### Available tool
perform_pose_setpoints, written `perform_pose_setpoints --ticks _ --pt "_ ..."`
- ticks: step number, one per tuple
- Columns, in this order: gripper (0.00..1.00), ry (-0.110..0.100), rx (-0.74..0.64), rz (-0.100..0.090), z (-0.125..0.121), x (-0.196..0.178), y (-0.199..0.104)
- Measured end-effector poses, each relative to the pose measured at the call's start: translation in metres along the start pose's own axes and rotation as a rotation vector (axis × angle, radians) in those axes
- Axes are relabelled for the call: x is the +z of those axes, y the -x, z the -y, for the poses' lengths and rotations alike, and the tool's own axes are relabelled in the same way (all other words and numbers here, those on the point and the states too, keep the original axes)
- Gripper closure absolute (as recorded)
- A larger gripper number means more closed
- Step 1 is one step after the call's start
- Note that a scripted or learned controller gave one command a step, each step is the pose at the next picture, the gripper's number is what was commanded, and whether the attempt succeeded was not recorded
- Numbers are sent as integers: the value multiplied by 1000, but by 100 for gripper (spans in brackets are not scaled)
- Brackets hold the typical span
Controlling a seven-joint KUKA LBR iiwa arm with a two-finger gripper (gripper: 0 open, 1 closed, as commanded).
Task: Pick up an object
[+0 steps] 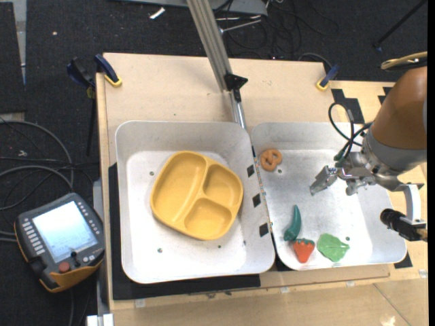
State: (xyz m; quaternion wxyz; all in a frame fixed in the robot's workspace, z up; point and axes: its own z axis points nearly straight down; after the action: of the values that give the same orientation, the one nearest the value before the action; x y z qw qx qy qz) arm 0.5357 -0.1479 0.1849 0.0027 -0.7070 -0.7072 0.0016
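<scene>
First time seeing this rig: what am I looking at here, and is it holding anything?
One camera, fixed above the bench, looks down at a slant. The grey and orange shape at the right is a robot arm; its gripper hangs over the right bin, and nothing shows between its fingers. Two shallow white bins sit side by side. The left bin holds a yellow divided plate. The right bin holds a small brown pretzel-like toy near its far left corner, and near the front edge a teal piece, a red strawberry-like toy and a green piece. The handheld screen on the floor at the left looks like the arm's control pendant.
</scene>
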Motion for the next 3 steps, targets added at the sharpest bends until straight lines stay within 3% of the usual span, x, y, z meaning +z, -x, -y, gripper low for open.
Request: perform_pose_setpoints --ticks 1,2,3 --pt "0 -1 2 0 7 62 3" --pt "100 7 1 2 5 48 4" --pt "100 11 -2 3 4 5 1"
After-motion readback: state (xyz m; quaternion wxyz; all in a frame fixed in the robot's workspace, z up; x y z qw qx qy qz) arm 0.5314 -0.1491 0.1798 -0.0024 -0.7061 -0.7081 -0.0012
